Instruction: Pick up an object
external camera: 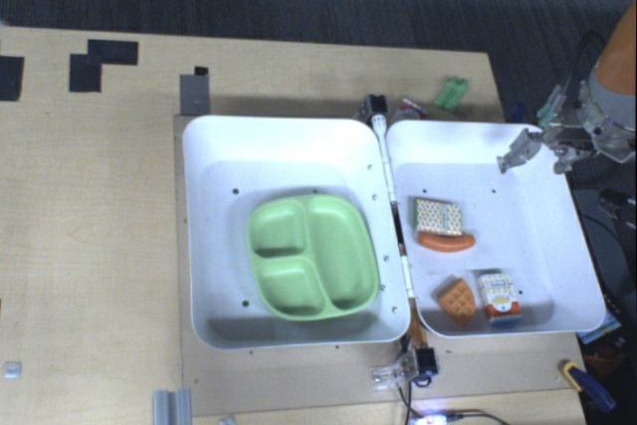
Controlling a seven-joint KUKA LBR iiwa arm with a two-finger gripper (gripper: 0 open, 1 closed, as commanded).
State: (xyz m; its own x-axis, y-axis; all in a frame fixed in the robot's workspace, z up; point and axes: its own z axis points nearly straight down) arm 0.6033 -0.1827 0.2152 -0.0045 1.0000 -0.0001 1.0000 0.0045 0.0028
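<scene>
Up by the far right corner of the right-hand shallow white bin (557,214), the grey two-finger hand (535,154) hangs with its fingers spread wide, nothing between them. Near that bin's middle lie a small patterned square packet (439,215) and an orange sausage-shaped toy (445,241), touching. Along the near edge sit a waffle-like orange piece (457,300) and a small white-and-red carton (497,295), side by side. A light green divided plastic plate (313,254) rests in the left white bin (214,174).
</scene>
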